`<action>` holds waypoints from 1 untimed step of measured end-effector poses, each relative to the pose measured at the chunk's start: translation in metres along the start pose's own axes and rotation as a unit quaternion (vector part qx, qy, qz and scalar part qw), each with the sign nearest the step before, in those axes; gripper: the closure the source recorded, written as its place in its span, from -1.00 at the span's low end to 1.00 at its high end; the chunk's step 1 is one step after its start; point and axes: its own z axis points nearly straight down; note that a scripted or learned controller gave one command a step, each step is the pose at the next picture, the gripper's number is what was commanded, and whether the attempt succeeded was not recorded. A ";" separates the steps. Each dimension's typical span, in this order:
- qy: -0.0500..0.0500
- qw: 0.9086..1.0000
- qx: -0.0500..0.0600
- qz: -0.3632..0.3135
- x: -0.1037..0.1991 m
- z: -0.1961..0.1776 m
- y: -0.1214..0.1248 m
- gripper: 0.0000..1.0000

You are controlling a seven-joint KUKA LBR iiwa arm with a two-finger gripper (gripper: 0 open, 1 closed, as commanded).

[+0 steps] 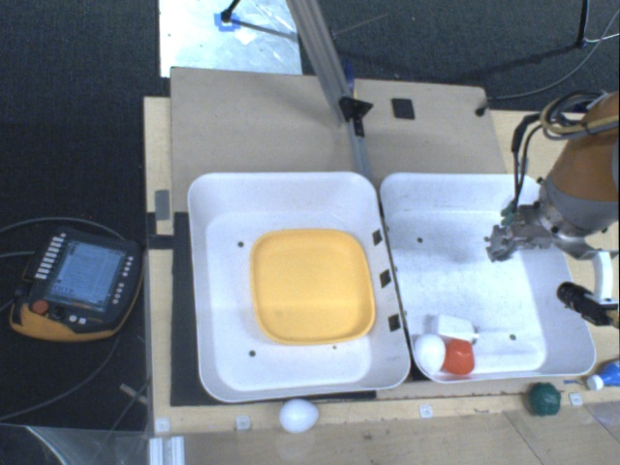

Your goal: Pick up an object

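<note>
Jaws (504,243) over the right bin (484,289) blur into grey, their spread unreadable, arm (586,172) cropped at the frame edge.

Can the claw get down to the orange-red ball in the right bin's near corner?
Probably yes: the claw is over the same bin, nothing covers the orange-red ball, though neighbours crowd it.

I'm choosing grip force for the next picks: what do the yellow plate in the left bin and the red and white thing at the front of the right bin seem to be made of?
The yellow plate looks like moulded plastic with a matte finish: even colour, rounded corners, soft raised rim, no glare. The red and white object looks like smooth, hard plastic, judging by its rounded, evenly coloured parts, though it is too small to tell for sure. The gripper hangs over the right bin.
</note>
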 end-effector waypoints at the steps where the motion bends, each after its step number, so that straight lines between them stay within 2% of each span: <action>1: 0.000 1.000 -0.001 0.000 0.010 -0.052 0.002 1.00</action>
